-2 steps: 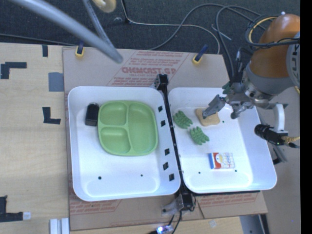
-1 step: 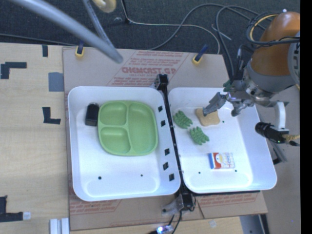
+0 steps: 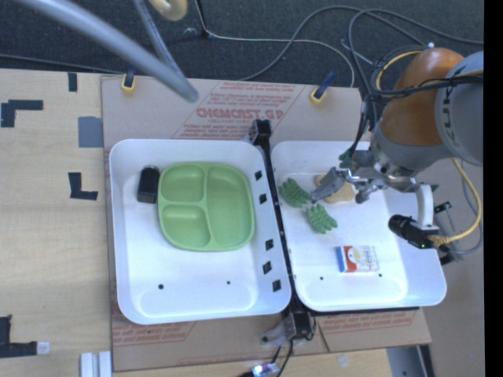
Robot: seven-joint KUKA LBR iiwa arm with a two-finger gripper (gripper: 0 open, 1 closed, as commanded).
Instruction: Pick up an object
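jaws [image 3: 324, 195] apart, low in rt bin [image 3: 409, 293] | over green toy [image 3: 308, 205] | nothing gripped

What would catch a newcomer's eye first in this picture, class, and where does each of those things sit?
The bright green divided plate fills the middle of the left bin, with a small black object at its left edge. In the right bin, the gripper reaches in beside green leafy pieces, and a small white carton lies nearer the front.
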